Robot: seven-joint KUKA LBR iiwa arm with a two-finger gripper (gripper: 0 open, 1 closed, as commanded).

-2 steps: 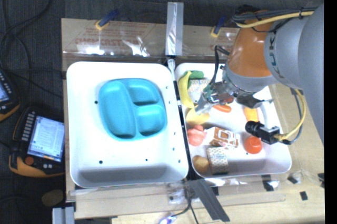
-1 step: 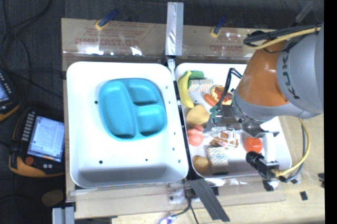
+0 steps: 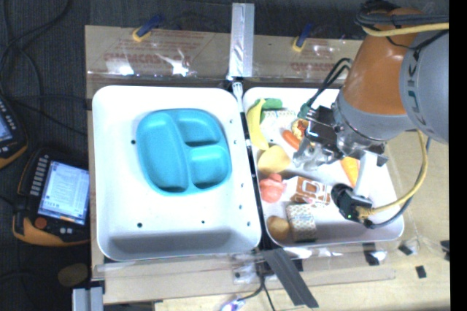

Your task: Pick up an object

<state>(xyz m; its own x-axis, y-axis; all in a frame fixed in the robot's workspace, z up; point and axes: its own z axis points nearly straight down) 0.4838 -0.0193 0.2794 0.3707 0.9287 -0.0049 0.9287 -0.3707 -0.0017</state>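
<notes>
The jaws' state I could not tell; the gripper (image 3: 315,154) hung low in the right bin (image 3: 379,228), above the clutter beside a banana (image 3: 255,125), a pink toy (image 3: 271,187) and a small patterned box (image 3: 310,190). I judged nothing lifted yet: every object lay in the bin. The left bin (image 3: 117,222) held a blue tray (image 3: 184,149).

The arm (image 3: 387,83) hides much of the right bin (image 3: 394,225).
</notes>
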